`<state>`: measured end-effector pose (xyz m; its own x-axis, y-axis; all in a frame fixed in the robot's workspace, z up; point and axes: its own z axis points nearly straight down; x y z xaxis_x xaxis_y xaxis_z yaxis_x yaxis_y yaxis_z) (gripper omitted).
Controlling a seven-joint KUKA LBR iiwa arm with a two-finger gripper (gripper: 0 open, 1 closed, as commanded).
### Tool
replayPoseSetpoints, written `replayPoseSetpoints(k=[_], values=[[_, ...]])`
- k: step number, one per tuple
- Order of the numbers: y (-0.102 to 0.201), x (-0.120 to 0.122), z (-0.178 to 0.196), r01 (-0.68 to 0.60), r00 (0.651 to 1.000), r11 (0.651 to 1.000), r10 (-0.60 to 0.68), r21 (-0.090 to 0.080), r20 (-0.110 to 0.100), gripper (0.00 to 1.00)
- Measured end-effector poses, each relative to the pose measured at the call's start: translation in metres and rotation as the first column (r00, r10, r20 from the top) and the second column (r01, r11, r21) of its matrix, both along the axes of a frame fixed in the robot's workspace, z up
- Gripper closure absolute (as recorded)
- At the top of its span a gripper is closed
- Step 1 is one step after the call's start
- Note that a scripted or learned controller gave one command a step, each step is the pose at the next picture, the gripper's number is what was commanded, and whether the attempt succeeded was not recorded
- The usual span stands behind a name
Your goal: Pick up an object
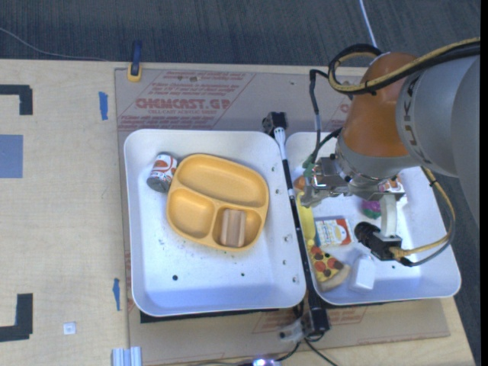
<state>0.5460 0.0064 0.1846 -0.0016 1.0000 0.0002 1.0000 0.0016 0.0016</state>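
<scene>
My gripper (320, 185) hangs low over the left part of the right bin (427, 280), under the grey and orange wrist. Just below it lie a small white and red carton (332, 232) and a yellow banana-like piece (306, 223) along the bin's left wall. A toy pizza slice (329, 269) rests near the front left corner, with a white block (364, 278) beside it. A purple piece (371, 204) peeks out right of the gripper. I see nothing held in the gripper.
The left bin (206, 280) holds a yellow divided plate (221, 178) with a brown block (232, 227) in its lower right compartment. A small can (161, 171) lies against the plate's upper left. A raised divider (290, 204) separates the bins.
</scene>
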Motion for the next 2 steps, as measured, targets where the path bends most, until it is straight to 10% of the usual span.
replayPoseSetpoints(k=[1,2], values=[[-0.0794,-0.0227,0.0003,0.002,1.0,1.0,-0.002,0.0,-0.003,1.0],[-0.0788,-0.0226,0.0003,0.002,1.0,1.0,-0.002,0.001,-0.003,0.0]])
